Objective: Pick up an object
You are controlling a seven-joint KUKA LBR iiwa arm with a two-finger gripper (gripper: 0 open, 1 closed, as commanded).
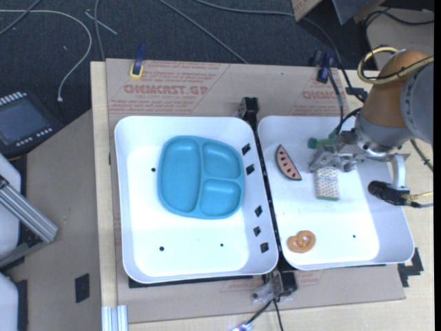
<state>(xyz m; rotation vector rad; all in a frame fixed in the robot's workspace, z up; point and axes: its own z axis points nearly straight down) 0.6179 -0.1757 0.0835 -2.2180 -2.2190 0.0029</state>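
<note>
In the right bin (365,243) lie three small objects: a watermelon slice (287,163) near the left wall, a pale speckled rectangular block (327,183) in the middle, and a brown pretzel (301,241) near the front. My gripper (331,161) hangs over the bin's back half, just above the far end of the speckled block. Nothing shows between its fingers. The grey arm with its orange band (389,102) comes in from the right.
The left bin (138,254) holds a blue divided plate (200,176). A black divider with clips (256,185) runs between the bins. A black cable fitting (386,192) lies over the right bin's right side. Cables and a cardboard box sit beyond the bench.
</note>
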